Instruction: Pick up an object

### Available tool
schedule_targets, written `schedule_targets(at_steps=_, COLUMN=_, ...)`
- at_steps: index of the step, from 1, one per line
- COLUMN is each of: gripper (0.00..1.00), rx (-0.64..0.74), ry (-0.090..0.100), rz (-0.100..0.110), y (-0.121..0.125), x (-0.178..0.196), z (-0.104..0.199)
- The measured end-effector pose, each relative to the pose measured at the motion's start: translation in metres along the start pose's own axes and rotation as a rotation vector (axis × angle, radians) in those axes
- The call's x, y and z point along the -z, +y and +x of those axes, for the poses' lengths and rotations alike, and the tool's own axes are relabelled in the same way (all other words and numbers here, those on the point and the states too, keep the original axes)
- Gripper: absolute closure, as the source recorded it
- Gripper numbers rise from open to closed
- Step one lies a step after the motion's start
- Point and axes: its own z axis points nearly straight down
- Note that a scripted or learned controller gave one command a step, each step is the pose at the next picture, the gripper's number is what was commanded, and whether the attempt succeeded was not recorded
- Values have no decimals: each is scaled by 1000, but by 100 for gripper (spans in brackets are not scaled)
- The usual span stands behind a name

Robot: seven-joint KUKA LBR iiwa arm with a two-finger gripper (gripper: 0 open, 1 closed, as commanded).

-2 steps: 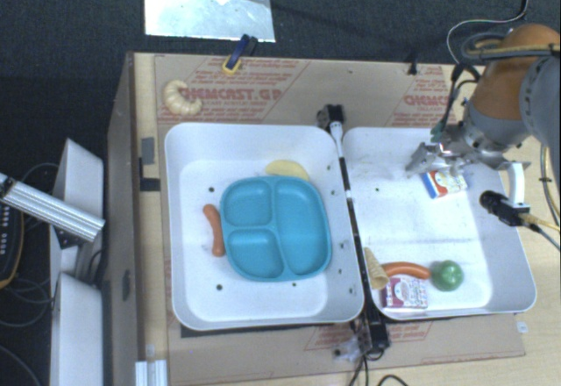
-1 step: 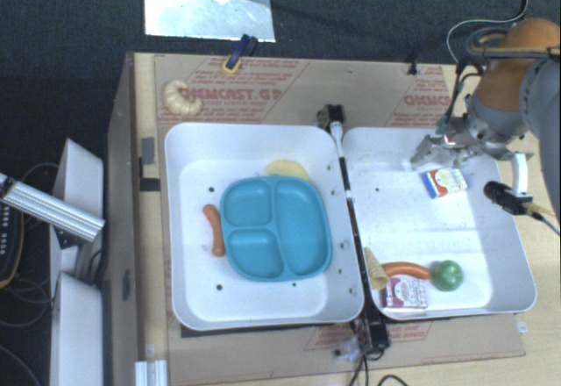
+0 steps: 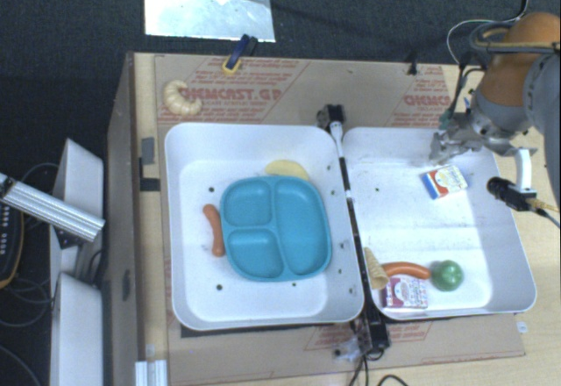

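My gripper (image 3: 450, 146) hangs over the far right part of the right bin (image 3: 491, 226), just beyond a small white, blue and red carton (image 3: 444, 181) that lies on the bin floor. Nothing is seen in its grasp. At the bin's near edge lie an orange sausage (image 3: 406, 270), a green ball (image 3: 448, 275), a red-and-white carton (image 3: 405, 294) and a cone (image 3: 374, 265). The left bin (image 3: 188, 200) holds a blue divided tray (image 3: 274, 227), a yellow piece (image 3: 287, 169) behind it and a reddish sausage (image 3: 215, 229) to its left.
The grey arm with its orange band (image 3: 517, 68) comes in from the upper right. A black part (image 3: 508, 191) sticks out by the bin's right rim. A pale curled item (image 3: 181, 96) and a blue-yellow tool (image 3: 238, 53) lie on the cardboard behind the bins.
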Motion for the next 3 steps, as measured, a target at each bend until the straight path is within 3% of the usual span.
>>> schedule_targets(at_steps=1, gripper=0, rx=1, ry=0, rz=0, y=0, x=0, z=0)
schedule_targets(at_steps=2, gripper=0, rx=-3, ry=1, rz=4, y=-24, x=17, z=14)
schedule_targets(at_steps=3, gripper=0, rx=-1, ry=1, rz=3, y=3, x=-14, z=-1)
